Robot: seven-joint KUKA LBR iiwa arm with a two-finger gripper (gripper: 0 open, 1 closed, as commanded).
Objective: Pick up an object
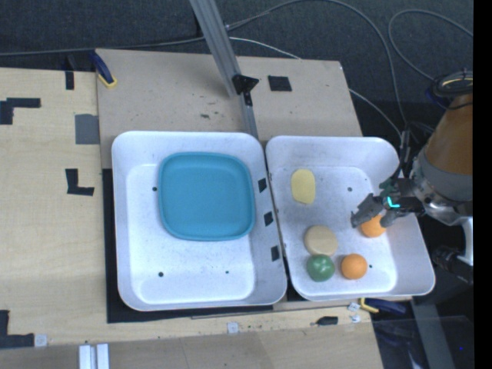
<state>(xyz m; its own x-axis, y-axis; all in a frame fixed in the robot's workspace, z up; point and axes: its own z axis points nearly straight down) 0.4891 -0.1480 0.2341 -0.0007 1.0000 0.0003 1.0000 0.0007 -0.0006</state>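
My gripper (374,211) reaches in from the right over the right bin (407,279), near its right wall. A small orange object (373,228) sits right under the gripper's tip, partly covered by it, and I cannot tell whether it is gripped. Lying elsewhere in that bin are a yellow oblong object (304,186) at the upper left, a beige round object (320,240) in the middle, a green ball (320,267) below it, and an orange ball (354,267) beside the green one.
The left bin (131,283) holds a square blue plate (206,196). A grey metal bar (223,44) slants down from the top to the gap between the bins. Cables run across the dark floor at the upper right.
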